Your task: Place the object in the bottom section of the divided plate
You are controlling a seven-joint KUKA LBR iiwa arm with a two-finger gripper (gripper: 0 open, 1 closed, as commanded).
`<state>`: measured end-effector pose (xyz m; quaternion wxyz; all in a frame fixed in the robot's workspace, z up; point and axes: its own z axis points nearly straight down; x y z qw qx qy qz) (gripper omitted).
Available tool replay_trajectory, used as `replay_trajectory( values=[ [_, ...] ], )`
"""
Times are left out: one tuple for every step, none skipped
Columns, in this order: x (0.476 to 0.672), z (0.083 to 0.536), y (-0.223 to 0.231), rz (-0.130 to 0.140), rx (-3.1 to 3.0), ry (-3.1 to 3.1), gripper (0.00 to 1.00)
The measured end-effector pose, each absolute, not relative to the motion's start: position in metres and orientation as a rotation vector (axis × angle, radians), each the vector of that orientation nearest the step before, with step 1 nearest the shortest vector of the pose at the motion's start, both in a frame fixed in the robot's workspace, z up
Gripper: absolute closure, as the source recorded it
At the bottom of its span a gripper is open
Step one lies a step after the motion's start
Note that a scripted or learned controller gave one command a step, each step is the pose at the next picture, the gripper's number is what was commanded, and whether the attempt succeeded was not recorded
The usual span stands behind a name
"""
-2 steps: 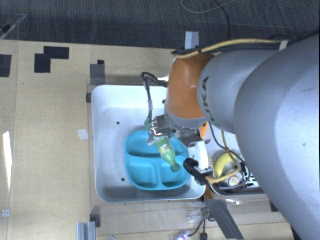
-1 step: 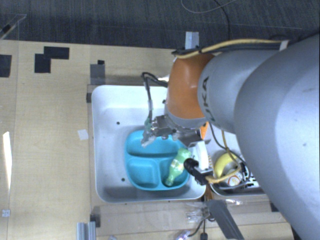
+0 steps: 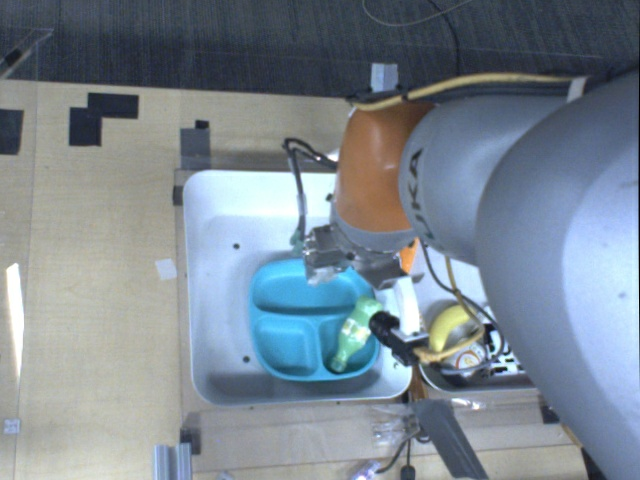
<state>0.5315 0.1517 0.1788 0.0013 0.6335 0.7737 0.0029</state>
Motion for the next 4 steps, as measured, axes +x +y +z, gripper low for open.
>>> replay_trajectory(
  values=[
    [0.554, 0.118, 0.184, 0.002, 1.777, 2.590, 1.00],
    [0.554, 0.118, 0.183, 0.001, 1.778, 2.588, 0.00],
    [0.604, 0.102, 0.188, 0.038, 1.897, 2.490, 0.00],
    [0.605, 0.111, 0.189, 0.044, 1.884, 2.492, 1.00]
  ],
)
